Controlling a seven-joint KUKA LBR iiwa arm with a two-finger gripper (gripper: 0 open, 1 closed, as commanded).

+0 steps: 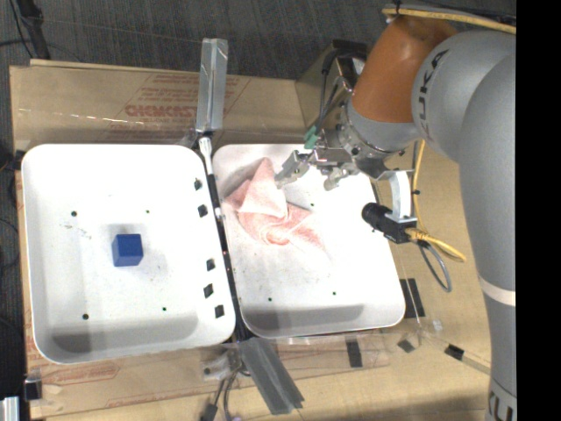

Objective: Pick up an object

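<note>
A crumpled pink cloth [270, 207] lies in the upper left part of the right bin [368, 279]. A small blue cube [128, 249] sits in the left bin [53, 235], left of its middle. My gripper [311, 175] hovers over the far part of the right bin, just right of the cloth's top edge. Its two fingers are spread open with nothing between them; the left fingertip [287, 174] is close to the cloth's upper corner.
A grey divider [217, 235] with black clips runs between the two bins. Cardboard [105, 103] lies behind the bins. Cables and a black fitting [390, 222] hang from the arm over the right bin's right rim.
</note>
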